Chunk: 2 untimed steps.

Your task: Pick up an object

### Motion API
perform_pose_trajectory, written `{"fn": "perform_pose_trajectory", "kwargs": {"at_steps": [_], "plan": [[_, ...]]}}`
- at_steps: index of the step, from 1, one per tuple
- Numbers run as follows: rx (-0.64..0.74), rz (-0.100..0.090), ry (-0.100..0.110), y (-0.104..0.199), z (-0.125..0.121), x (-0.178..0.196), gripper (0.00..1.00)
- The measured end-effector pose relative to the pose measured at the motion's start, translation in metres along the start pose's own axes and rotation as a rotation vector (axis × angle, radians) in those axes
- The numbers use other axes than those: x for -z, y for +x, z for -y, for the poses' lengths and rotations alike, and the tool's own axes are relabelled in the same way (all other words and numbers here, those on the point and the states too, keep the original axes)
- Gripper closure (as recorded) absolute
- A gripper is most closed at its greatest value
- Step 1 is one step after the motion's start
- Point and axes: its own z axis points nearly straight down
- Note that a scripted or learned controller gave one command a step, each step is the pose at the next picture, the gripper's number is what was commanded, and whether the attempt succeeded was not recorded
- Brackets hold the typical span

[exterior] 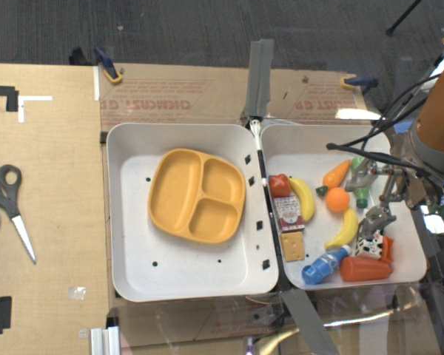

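Right bin (311, 143): tool (376, 198) above black-white toy (368, 245), beside banana (345, 228); grip state unclear.

A: Any legible markings this frame?
B: Brown cardboard sheet (207, 98) behind the bins carries red block lettering, printed upside down from this camera; too blurred to read with certainty. The small red-and-white packet (286, 211) has a label, print too small to read

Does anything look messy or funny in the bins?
Nothing looks spilled or broken. The right bin is crowded: bananas, an orange, a carrot and a blue bottle lie jumbled together. The left bin holds a yellow divided plate, sitting slightly turned.
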Motion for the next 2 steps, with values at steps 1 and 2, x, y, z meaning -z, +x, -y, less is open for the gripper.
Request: {"fn": "perform_pose_trajectory", "kwargs": {"at_steps": [1,2], "plan": [[0.092,0.001,0.000,-0.027,0.007,-0.171,0.00],[-0.084,0.003,0.000,-0.071,-0.005,-0.170,0.00]]}}
